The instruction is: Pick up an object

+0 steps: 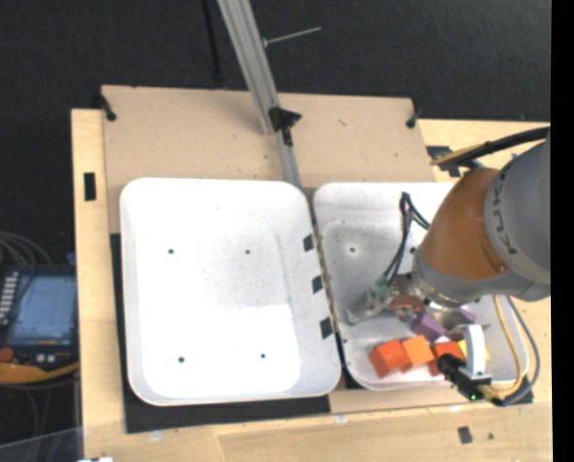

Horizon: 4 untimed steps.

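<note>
Across the middle of the view, a pale tan tabletop (220, 133) on a dark floor. It carries two shallow white bins side by side, their inner rims touching.

Left bin (220, 287): the larger white area in view. Floor bare white with a few dark specks.

Right bin (359, 219): far-left corner open to view. Its right and middle parts are covered by the arm.

Arm (484, 229): comes in from the right, grey body, broad orange band just above the wrist. The wrist hangs over the middle of the right bin, pointing down and slightly left.

Jaws: tucked beneath the wrist, low over the bin floor. Cannot tell how far apart they stand, or whether anything sits between them.

Metal pole (253, 56): slim, grey, slanting from the far edge of the view down to the far end of the seam between the bins.

Handheld control unit (37, 320): off the tabletop at the left, screen lit bluish, orange casing at its near edge.

Objects for picking, all in the near part of the right bin:
- orange block (392, 357), brightest, lying on the bin floor just near-left of the wrist.
- paler orange block (421, 351), touching its right side.
- purple piece (425, 324), small, just far of the orange pair, partly under the wrist.
</note>
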Motion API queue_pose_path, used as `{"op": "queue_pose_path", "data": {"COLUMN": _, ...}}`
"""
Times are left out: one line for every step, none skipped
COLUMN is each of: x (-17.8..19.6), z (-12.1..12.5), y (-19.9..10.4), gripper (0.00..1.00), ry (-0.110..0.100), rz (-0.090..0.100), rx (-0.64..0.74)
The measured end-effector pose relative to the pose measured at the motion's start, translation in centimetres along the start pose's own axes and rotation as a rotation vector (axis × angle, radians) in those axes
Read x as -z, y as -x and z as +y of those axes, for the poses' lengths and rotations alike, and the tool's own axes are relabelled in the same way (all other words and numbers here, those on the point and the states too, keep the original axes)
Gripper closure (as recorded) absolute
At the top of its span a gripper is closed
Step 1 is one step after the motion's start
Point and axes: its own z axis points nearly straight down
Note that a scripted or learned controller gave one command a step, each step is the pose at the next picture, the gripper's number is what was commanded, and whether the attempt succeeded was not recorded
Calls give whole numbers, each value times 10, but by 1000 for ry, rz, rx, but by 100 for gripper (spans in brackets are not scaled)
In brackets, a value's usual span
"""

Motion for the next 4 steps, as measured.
{"op": "queue_pose_path", "data": {"x": 13, "z": 1, "y": 1, "gripper": 100, "ry": 5, "rz": 1, "rx": -7}}
{"op": "queue_pose_path", "data": {"x": 59, "z": 3, "y": 10, "gripper": 100, "ry": 4, "rz": 1, "rx": -5}}
{"op": "queue_pose_path", "data": {"x": 102, "z": 3, "y": 12, "gripper": 100, "ry": 5, "rz": 1, "rx": 6}}
{"op": "queue_pose_path", "data": {"x": 166, "z": 10, "y": 15, "gripper": 100, "ry": 6, "rz": 0, "rx": 6}}
